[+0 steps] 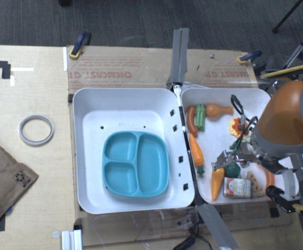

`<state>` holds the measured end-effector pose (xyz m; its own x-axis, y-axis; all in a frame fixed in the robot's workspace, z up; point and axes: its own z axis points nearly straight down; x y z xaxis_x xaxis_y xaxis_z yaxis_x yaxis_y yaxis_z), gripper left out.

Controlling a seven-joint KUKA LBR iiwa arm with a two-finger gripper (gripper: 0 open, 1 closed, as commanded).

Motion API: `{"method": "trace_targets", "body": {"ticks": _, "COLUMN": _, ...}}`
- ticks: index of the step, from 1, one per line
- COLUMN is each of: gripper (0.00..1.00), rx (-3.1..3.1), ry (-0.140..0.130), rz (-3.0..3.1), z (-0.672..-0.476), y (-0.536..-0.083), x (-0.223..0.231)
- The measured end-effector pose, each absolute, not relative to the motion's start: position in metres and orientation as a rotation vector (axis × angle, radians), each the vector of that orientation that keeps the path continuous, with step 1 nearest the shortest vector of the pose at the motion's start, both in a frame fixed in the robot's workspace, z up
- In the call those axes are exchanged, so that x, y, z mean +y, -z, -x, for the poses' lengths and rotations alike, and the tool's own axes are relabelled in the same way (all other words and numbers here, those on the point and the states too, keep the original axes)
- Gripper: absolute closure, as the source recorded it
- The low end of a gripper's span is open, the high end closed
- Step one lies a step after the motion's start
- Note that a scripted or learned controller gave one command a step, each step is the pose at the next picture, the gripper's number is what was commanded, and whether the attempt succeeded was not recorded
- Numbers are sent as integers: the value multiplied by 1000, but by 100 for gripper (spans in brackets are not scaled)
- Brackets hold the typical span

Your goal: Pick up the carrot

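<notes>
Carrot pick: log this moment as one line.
arm: over right bin | gripper: above carrot, fingers unclear | carrot: lying in bin, near front wall | tray: in left bin | grasp: not yet seen

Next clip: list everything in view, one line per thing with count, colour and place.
bins: 2, white, side by side on the bench
divided plate: 1, teal, in the left bin
carrot: 1, orange with a green top, front of the right bin, just below the pincer
long orange piece: 1, orange, along the right bin's left wall
sausage: 1, red-brown, rear left of the right bin
squash-shaped piece: 1, orange, rear of the right bin
small carton: 1, white with print, front of the right bin
tape ring: 1, grey, left of the bins
clamps: 2, blue and yellow, rear edge
arm: 1, orange band, from the right
pincer: 1, grey, over the right bin
</notes>
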<state>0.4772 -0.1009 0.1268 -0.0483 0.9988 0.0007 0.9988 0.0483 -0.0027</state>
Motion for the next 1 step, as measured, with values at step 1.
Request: {"method": "trace_targets", "body": {"ticks": 1, "gripper": 0, "rx": -2384, "ry": -2, "rz": 2043, "z": -477, "y": -91, "x": -96}}
